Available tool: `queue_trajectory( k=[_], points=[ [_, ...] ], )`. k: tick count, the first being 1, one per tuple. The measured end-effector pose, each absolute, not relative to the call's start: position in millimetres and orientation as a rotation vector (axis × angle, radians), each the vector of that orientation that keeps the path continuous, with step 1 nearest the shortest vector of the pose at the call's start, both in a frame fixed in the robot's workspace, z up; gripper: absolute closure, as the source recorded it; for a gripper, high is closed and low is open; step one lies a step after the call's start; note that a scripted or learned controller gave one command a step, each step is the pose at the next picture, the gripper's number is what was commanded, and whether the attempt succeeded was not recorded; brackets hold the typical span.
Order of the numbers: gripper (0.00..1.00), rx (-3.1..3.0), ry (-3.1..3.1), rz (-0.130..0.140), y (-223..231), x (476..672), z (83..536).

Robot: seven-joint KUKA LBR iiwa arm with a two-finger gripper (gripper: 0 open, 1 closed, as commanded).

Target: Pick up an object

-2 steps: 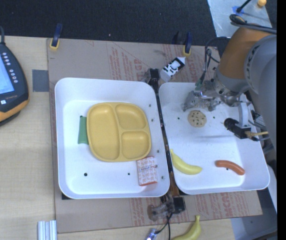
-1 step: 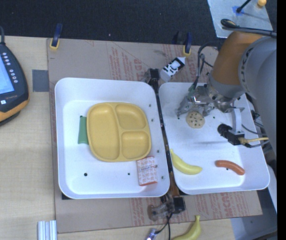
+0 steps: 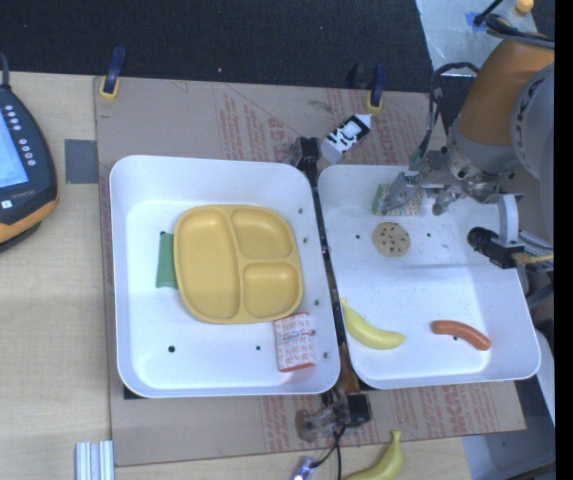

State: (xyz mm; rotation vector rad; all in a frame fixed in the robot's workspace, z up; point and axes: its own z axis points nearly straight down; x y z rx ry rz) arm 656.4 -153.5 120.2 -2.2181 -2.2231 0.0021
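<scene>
In the right bin point(image 3: 506, 368), the gripper point(image 3: 402, 196), jaw state unclear, hangs above a cookie point(image 3: 391, 239); banana point(image 3: 370, 330) and sausage point(image 3: 460, 334) lie apart.

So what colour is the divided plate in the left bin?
Yellow. The plate shows plainly in the camera view.

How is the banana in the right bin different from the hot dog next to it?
The banana is yellow, while the hot dog is orange-red. The banana is curved and tapers to a point, but the hot dog is nearly straight with rounded ends. The banana lies against the bin's left wall; the hot dog lies nearer the right side. Both rest flat in the right bin, near its front edge.
</scene>
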Motion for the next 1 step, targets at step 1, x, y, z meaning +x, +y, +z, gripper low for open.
queue_trajectory(
  k=[1],
  points=[
    [0.0,-2.212,-2.225,0.008,-114.4,620.6,90.8]
  ],
)
